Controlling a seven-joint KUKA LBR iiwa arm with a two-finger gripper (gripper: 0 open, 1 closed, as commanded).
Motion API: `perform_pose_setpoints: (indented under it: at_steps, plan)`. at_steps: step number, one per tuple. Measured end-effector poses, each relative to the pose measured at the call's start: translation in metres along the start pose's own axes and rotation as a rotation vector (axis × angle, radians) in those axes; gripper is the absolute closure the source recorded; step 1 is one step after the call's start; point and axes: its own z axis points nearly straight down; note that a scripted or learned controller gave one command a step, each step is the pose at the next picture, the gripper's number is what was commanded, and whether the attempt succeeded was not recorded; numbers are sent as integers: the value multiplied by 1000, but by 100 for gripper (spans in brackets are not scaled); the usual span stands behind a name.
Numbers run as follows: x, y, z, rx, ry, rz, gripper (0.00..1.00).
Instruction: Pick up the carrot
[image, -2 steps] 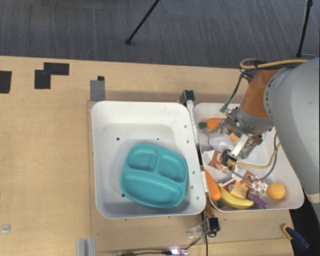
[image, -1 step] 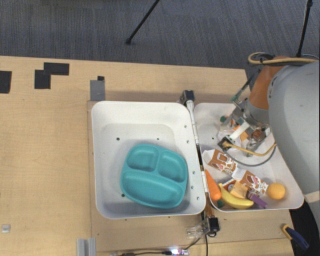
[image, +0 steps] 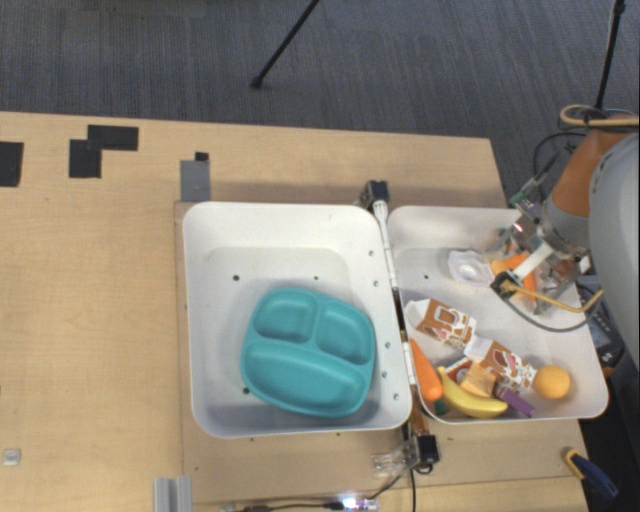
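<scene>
Grey carpeted floor (image: 400, 60); pale wooden worktop (image: 90, 300); carrot (image: 427, 374) against right-hand bin's (image: 440, 235) left wall; gripper (image: 515, 268) over that bin, grip state untellable.

Pale wood-grain desk (image: 90, 320), matt and smooth, with a left bin (image: 200, 300) and right bin (image: 440, 225) of white moulded plastic, smooth with a soft sheen. The teal tray (image: 310, 350) is plastic too, satin rather than glossy. The carrot (image: 427, 372) looks like smooth orange plastic; the banana (image: 470, 402) is shinier. The packets (image: 447, 323) wear printed wrappers, paper or film, hard to tell which. The orange (image: 552, 381) has a dull skin. Grey carpet (image: 400, 60) is ribbed and rough. The arm (image: 615, 190) has a smooth grey shell.
</scene>
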Motion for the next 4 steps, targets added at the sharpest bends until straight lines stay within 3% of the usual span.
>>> perform_pose_setpoints:
  at_steps: [1,2,3,4]
  plan:
    - [-14,-48,0,-15,-4,56,0]
    - [-13,-47,-11,-16,-1,52,100]
    - [-13,-47,-11,-16,-1,52,0]
    - [-35,-53,-1,-11,-8,-242,0]
